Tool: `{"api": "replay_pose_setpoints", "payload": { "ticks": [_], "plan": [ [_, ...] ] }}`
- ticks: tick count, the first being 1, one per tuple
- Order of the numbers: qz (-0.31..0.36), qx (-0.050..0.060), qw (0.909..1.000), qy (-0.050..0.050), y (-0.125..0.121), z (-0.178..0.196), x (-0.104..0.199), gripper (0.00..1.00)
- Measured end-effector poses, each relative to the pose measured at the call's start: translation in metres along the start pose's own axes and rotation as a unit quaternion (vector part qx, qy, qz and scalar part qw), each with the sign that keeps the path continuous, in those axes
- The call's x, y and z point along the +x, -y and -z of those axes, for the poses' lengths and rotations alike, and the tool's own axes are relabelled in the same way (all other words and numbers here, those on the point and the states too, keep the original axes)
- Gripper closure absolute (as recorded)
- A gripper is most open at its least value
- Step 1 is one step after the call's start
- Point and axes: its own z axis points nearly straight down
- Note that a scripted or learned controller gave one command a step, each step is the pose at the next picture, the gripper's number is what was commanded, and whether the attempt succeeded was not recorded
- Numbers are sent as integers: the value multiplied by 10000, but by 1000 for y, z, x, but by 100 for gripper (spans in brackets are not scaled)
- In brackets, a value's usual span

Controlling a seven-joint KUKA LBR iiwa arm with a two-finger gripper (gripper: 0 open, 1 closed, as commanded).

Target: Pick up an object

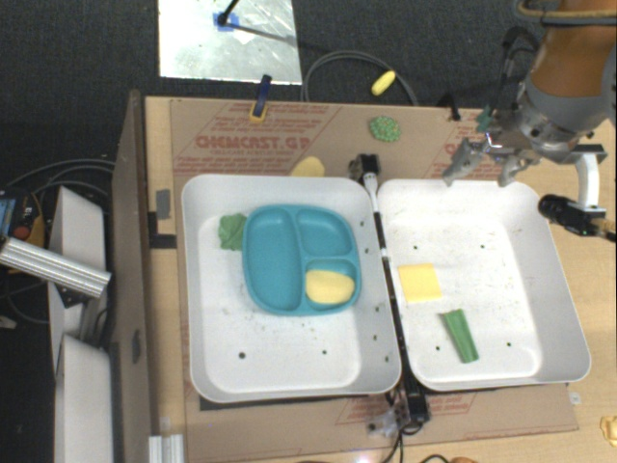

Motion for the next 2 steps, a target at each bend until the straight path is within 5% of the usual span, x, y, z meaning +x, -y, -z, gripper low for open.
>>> {"api": "replay_pose_setpoints", "payload": {
  "ticks": [1, 2],
  "plan": [
    [-31, 31, 10000, -3, 61, -32, -29, 0],
    [-33, 56, 10000, -16, 133, -129, -43, 0]
  ]
}}
